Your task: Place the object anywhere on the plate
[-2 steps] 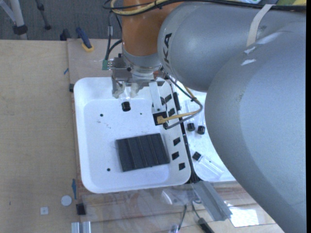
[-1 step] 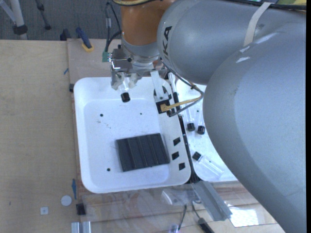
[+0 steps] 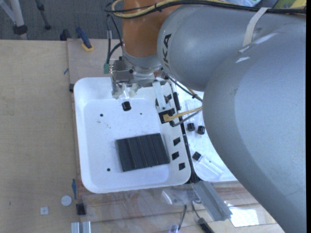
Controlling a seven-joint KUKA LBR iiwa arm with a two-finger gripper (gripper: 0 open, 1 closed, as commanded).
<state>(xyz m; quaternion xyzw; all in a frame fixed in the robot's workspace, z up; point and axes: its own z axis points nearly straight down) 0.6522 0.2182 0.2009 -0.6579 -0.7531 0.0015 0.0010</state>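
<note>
A small black object [image 3: 126, 106] lies on the floor of the left white bin [image 3: 92, 130], near its far wall. My gripper [image 3: 123, 92] hangs right above it, pointing down, and its two pale fingers [image 3: 116, 91] stand apart with nothing between them. The object shows just below the fingertips, apart from them. The plate [image 3: 142, 152], a dark ribbed rectangle, rests flat in the near half of the same bin, well to the near side of the object and the gripper.
The big grey arm covers most of the right bin [image 3: 209, 171], where a few small black pieces [image 3: 196, 156] lie. A black-marked divider strip [image 3: 171, 115] runs between the bins. Tools and small parts sit on the wooden bench [image 3: 34, 130] around them.
</note>
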